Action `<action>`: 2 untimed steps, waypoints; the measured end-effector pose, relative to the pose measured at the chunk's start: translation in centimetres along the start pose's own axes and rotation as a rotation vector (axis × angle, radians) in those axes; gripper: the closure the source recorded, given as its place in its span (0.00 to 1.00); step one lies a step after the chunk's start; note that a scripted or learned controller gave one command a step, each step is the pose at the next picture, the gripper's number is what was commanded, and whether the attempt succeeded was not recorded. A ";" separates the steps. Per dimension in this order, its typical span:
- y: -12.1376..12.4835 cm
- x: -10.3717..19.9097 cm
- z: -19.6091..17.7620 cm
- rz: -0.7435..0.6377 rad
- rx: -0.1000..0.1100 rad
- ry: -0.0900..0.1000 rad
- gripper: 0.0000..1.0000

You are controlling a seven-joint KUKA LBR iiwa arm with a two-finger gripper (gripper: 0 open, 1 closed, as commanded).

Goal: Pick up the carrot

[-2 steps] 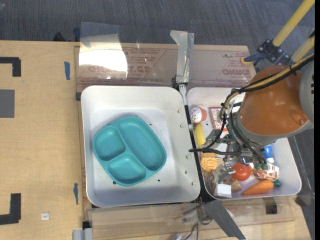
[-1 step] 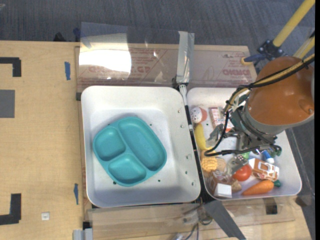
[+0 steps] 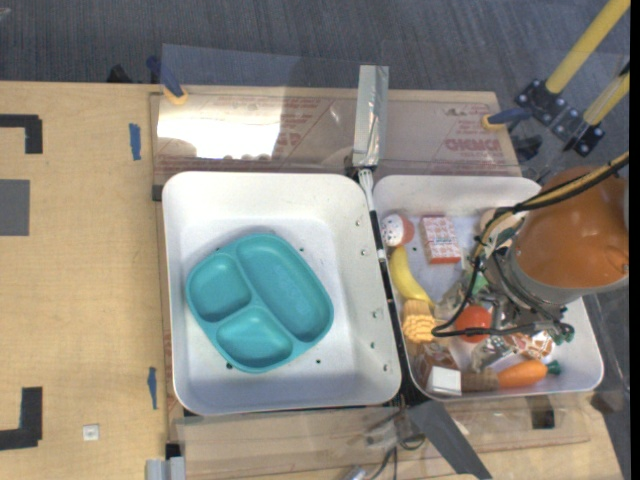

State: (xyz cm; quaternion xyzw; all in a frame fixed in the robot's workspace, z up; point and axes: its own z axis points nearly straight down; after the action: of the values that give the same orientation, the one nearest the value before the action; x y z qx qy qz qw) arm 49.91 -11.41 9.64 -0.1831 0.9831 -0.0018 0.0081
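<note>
The small orange carrot with a green tip [image 3: 523,373] lies near the front edge of the shallow white right-hand bin [image 3: 585,368], its length running roughly left to right and its green end toward the right; the grey arm with its orange band [image 3: 580,243] reaches in from the right and hangs over the middle of that bin, with the two-finger gripper [image 3: 500,318] low among the clutter, just behind and to the left of the carrot; whether it is open or closed cannot be told, since cables and wrist hardware cover it.

Crowded round the carrot are a round red tomato-like piece [image 3: 477,318] directly beneath the gripper, a crinkly printed wrapper [image 3: 525,346] touching the carrot's upper side, and a small white block [image 3: 445,378] to its left; farther left a smooth curved yellow banana [image 3: 405,276] lies along the bin's left wall with a knobbly yellow corn-like piece [image 3: 418,326] at its lower end; behind these sit a small round white-and-red item [image 3: 393,230] and a flat red-and-white carton [image 3: 440,239].

The shallow white left-hand bin [image 3: 200,208] holds a glossy teal plastic plate with three compartments [image 3: 260,300], set at a slant; both bins rest on a pale wooden bench [image 3: 75,268].
</note>
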 end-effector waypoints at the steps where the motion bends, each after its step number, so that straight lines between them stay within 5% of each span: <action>1: 0.7 -1.5 0.7 -0.396 0.001 0.001 0.00; 2: -6.3 -9.9 0.8 -0.162 -0.005 0.006 0.00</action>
State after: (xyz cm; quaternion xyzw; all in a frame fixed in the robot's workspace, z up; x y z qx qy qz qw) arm 61.47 -13.75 8.99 -0.2618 0.9651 -0.0007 0.0046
